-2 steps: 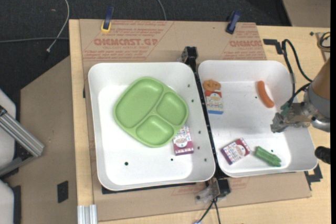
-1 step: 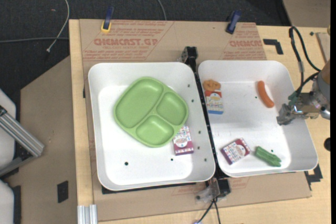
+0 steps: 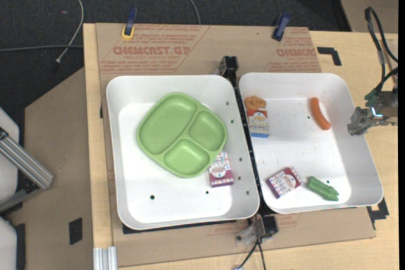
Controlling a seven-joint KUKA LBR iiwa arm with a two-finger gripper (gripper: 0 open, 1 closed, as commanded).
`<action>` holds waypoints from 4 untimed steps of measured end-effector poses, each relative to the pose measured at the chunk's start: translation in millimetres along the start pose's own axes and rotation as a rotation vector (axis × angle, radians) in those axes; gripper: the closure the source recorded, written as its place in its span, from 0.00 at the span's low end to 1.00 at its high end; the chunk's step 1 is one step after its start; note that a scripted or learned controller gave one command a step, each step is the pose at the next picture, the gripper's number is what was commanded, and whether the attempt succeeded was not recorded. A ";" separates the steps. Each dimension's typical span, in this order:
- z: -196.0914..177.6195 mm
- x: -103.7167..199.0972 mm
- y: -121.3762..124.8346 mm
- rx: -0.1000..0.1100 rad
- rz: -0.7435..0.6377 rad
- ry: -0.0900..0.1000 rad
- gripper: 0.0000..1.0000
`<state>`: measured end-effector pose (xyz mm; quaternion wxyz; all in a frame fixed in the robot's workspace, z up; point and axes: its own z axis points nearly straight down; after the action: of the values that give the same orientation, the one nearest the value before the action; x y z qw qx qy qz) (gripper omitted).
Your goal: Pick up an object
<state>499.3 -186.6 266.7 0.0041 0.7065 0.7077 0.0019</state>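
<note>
Purple packet [image 3: 283, 181] and green toy [image 3: 323, 189] lie in right bin [image 3: 297, 82], untouched. My pincer [image 3: 366, 118] sits at bin's right rim (jaw state: cannot tell). Nothing picked yet.

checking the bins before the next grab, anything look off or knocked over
Nothing is spilled or broken. The green plate sits askew in the left bin, with a small carton lying at its corner. In the right bin, the purple packet lies tilted beside the green pepper.
</note>
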 end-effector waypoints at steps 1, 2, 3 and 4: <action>16.1 51.8 12.9 0.011 -0.005 0.007 1.00; 12.0 97.9 30.4 0.007 -0.005 0.005 1.00; 9.2 146.2 41.2 0.007 -0.005 0.005 1.00; 25.8 202.3 61.2 0.008 -0.005 0.005 1.00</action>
<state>560.4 15.7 240.9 -0.0006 0.7048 0.7094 0.0008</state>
